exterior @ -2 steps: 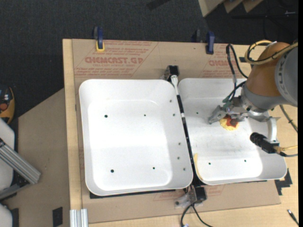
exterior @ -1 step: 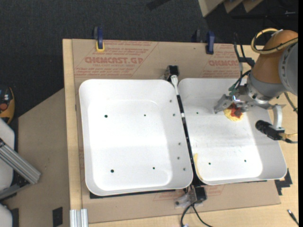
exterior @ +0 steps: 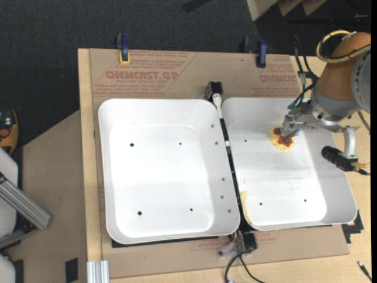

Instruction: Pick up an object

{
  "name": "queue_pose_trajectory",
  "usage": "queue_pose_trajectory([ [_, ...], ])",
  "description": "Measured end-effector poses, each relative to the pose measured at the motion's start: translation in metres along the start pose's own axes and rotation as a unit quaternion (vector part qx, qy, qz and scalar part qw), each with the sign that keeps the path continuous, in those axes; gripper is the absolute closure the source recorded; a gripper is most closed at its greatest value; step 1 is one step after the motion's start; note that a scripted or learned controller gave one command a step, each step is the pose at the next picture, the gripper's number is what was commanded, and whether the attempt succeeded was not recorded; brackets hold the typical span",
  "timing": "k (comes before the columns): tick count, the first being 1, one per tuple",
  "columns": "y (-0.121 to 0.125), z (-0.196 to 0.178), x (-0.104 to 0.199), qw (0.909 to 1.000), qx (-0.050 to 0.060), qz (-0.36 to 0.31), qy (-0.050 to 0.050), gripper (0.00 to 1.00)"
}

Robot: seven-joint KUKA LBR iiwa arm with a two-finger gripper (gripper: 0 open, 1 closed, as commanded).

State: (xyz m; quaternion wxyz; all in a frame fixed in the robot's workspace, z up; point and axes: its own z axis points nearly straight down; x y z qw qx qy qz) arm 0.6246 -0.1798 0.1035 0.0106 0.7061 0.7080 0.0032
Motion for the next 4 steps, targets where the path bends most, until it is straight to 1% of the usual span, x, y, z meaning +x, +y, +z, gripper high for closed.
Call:
queue_pose_trajectory([
  [1, -0.014, 0.006, -0.004, 1.0, -0.007, 0.001, 0.002, 1.0],
  [2, -0.04, 0.005, 0.05, 1.0, -0.006, 0.001, -0.002, 1.0],
  [3, -0.078, 0.005, 0.025, 1.0, -0.007, 0.002, 0.002, 1.0],
  [4, -0.137, 0.006, -0.014, 1.0, -0.007, 0.003, 0.001, 1.0],
])
